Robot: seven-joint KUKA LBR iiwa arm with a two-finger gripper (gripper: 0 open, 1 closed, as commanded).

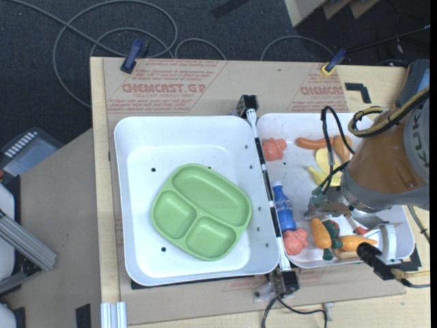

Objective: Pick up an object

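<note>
One camera looks down from above the worktop at a slant, far enough off to take in both white bins whole. The left bin sits toward nine o'clock of centre, the right bin toward three o'clock. The arm enters at three o'clock. Dark floor with cables fills the twelve o'clock band beyond the worktop's far edge.

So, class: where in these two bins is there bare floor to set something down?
Left bin: bare floor rings the green divided plate, widest along the far wall. Right bin: crowded; toys and the tool fill the near half, leaving a small patch beside the blue bottle.
</note>
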